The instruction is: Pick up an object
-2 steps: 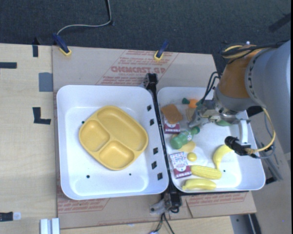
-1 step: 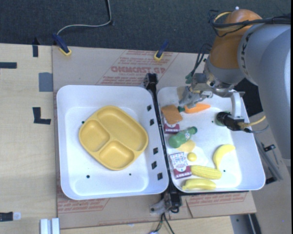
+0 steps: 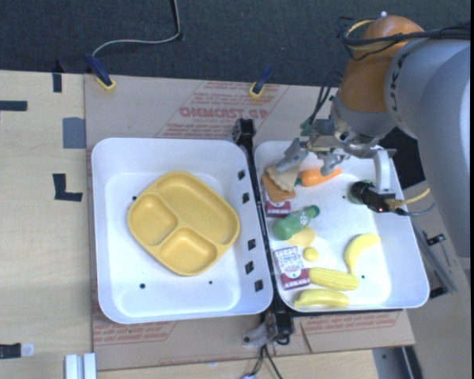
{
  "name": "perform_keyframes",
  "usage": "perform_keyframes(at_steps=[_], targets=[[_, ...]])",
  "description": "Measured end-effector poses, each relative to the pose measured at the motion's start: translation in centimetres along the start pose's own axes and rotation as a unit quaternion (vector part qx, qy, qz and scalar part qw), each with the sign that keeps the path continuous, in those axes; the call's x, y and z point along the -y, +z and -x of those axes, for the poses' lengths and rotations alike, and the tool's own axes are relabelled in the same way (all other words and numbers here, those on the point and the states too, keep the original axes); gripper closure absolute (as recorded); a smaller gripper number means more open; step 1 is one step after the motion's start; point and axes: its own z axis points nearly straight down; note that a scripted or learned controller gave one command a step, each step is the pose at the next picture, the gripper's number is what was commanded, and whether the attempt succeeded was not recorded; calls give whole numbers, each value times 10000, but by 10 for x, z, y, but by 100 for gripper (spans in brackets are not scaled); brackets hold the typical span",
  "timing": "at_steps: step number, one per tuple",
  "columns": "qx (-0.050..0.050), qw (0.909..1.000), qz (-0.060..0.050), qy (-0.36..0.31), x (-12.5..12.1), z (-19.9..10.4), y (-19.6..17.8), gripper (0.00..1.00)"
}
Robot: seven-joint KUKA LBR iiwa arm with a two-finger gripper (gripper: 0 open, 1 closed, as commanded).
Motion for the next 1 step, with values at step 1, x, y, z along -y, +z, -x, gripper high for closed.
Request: perform_keyframes(at_steps=[1], targets=[[26,9999,103,-7,-35,25,79,0]])
